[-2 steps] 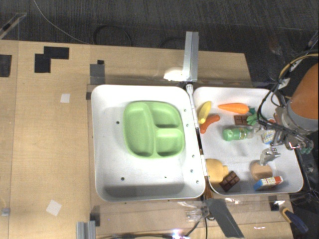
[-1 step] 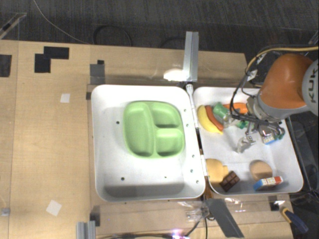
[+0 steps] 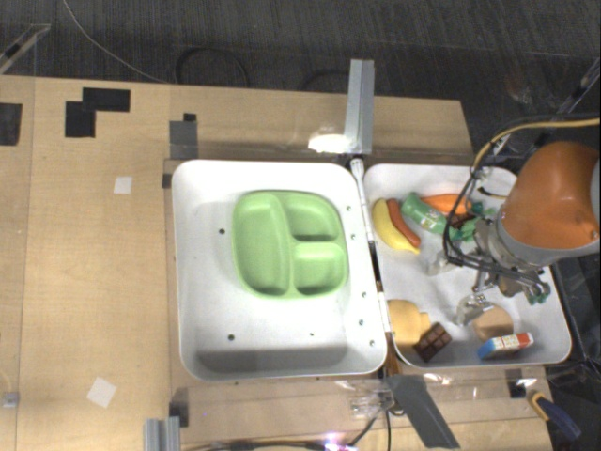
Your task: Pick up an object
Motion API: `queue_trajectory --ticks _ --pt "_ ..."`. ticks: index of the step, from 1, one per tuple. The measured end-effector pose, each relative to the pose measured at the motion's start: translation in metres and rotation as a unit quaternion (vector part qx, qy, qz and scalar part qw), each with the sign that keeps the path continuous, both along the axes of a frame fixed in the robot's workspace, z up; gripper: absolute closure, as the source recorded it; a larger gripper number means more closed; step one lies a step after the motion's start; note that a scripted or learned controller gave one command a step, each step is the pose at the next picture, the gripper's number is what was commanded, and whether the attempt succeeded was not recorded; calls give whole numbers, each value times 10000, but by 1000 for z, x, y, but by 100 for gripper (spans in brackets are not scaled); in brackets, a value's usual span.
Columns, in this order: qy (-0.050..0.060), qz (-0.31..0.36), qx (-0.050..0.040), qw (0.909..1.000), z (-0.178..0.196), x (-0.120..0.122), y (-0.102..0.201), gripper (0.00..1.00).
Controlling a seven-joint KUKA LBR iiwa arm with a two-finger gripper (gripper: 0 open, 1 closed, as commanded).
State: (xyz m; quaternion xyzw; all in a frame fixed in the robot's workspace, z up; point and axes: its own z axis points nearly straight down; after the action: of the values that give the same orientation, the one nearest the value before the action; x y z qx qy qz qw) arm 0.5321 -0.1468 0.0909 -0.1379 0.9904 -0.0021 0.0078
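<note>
Gripper (image 3: 477, 301) low in right bin (image 3: 561, 346), just above tan block (image 3: 494, 323), likely lining up a grasp; whether it is released or clenched, cannot tell. Banana (image 3: 394, 227) lies near divider.

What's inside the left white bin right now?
The left bin holds one green divided tray, lying flat with three compartments. What lies under the tray is covered.

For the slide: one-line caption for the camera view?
Claw low in right bin amid toy food; green divided tray in left bin.
</note>
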Motion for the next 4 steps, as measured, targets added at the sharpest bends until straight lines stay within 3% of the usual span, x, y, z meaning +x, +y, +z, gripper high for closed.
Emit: queue_trajectory --ticks 1,2,3,4 --pt "-43 459 -26 9989 1 -20 15 0" --pt "-11 168 2 9999 -1 49 34 0" --pt "-24 -361 4 9993 1 -30 42 0" --pt "-4 1044 -11 9945 0 4 19 0"
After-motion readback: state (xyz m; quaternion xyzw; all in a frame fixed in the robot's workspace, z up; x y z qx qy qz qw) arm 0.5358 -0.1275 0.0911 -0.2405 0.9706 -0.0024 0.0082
